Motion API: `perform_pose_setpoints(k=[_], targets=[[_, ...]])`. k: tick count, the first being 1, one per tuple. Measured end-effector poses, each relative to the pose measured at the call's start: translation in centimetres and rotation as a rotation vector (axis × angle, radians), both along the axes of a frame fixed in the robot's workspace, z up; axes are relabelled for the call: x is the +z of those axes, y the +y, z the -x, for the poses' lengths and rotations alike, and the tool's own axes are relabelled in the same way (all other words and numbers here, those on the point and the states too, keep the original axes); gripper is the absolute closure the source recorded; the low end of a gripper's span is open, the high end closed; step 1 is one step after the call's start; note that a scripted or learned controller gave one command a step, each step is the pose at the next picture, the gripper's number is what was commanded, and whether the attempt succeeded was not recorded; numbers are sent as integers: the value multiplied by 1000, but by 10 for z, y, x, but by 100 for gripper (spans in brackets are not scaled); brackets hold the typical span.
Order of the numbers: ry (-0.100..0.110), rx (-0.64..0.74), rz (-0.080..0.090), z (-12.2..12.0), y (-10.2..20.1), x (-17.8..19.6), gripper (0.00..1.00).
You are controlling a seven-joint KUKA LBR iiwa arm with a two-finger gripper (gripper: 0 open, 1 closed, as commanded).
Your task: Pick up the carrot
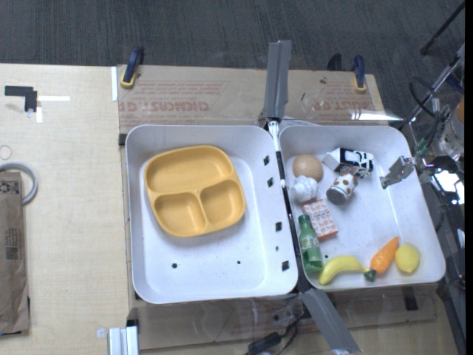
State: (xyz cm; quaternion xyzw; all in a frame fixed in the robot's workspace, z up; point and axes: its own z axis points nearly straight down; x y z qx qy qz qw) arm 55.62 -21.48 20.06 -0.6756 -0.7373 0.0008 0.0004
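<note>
One orange carrot (383, 257), green stem end, tilted in right bin; jaws' state unclear.

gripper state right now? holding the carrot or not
gripper: at the right bin's right edge, nothing held; open or closed cannot be told. The carrot lies in that bin between the banana and the lemon.

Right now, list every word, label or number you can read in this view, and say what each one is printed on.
Cardboard sheet behind the bins: red block lettering, upside down, too blurred to read for certain.
Small box in the right bin: patterned print, too small to read.
Can: label unreadable.
Green bottle: label unreadable.
Brown paper bag at the left edge: dark print, too small to read.
</note>
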Motion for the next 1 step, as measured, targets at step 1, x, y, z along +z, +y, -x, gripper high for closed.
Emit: perform_pose_setpoints(k=[1], targets=[[4,-247,-4,72,-5,-58,0]])
